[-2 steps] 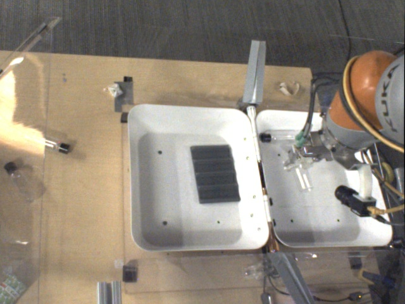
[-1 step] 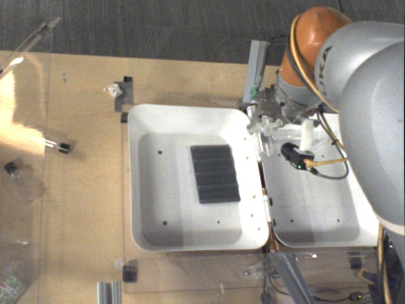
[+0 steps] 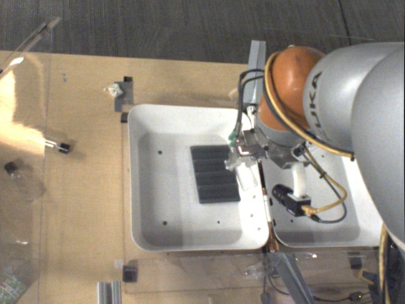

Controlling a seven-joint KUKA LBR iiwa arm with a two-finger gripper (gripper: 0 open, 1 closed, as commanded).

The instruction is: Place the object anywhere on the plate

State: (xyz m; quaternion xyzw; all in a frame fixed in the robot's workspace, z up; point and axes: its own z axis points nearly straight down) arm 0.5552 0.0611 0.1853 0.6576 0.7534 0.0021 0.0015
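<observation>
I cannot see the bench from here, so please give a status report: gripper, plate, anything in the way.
Gripper low at right edge of dark ribbed plate, left bin. Nothing seen between its fingers. Arm covers most of right bin.

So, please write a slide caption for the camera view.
KUKA arm reaching over dark ribbed plate in left white bin.

The arm (image 3: 361,100) has a smooth grey casing with dark lettering, an orange band (image 3: 288,84) above the wrist, and yellow and black cables (image 3: 319,208) looped beside it.
</observation>
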